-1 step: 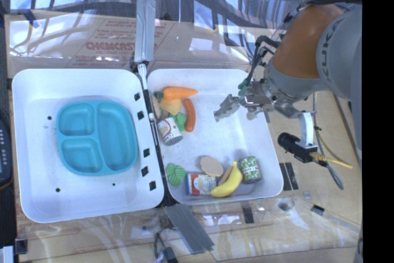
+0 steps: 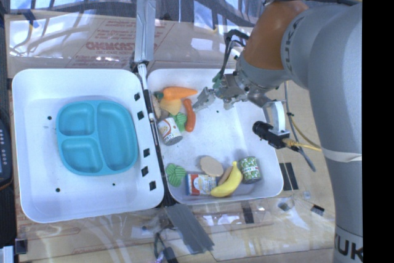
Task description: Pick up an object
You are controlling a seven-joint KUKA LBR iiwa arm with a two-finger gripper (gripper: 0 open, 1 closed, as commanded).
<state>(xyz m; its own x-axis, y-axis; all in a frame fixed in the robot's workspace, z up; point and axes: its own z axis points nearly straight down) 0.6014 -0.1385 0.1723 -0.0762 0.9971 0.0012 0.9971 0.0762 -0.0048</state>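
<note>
Carrot (image 2: 179, 93) in right bin (image 2: 269, 185), hand (image 2: 207, 97) low, just beside it

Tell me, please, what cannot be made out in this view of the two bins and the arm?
- Gripper: too small and blurred in the camera view to tell open from shut.
- Labels on the can, the green can and the small carton: too small to read.
- Right bin, upper right corner: hidden beneath the arm.
- Green item: too small to identify.
</note>
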